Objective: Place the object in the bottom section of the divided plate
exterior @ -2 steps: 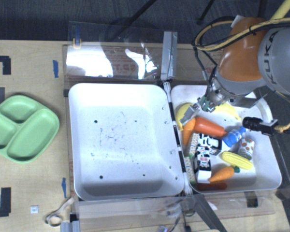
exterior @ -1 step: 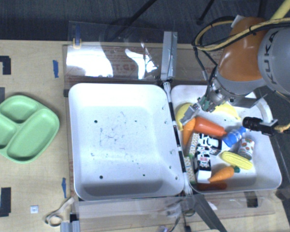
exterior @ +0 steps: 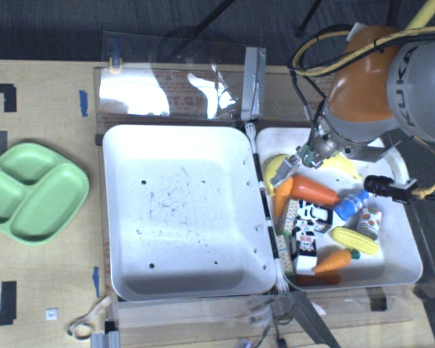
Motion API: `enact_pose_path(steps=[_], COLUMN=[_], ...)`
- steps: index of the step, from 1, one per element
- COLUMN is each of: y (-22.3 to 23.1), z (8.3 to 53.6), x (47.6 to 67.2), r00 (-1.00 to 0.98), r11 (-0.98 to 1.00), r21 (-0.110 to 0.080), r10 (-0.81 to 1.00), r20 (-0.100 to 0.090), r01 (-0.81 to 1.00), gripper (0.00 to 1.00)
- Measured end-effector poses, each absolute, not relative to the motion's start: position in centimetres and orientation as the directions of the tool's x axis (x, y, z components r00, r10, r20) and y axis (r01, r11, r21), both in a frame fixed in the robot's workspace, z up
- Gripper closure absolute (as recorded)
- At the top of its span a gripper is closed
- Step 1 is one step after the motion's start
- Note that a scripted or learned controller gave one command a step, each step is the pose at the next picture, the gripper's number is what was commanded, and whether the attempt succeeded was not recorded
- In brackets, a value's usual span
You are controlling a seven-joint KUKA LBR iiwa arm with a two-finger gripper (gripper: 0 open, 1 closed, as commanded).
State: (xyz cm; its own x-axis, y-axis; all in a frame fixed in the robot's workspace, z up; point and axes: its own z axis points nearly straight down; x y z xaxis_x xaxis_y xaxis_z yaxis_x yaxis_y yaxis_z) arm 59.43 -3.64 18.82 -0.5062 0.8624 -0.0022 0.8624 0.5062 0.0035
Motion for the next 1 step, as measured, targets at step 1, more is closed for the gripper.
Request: enact_pose_path(steps=[1], y=[-3.64], z=[18.82], x=[59.43], r00=[-0.506], r11=[0.506], r21=[0.004], r10=[0.862], r20=[-0.002], r01=[0.862], gripper=[0.00])
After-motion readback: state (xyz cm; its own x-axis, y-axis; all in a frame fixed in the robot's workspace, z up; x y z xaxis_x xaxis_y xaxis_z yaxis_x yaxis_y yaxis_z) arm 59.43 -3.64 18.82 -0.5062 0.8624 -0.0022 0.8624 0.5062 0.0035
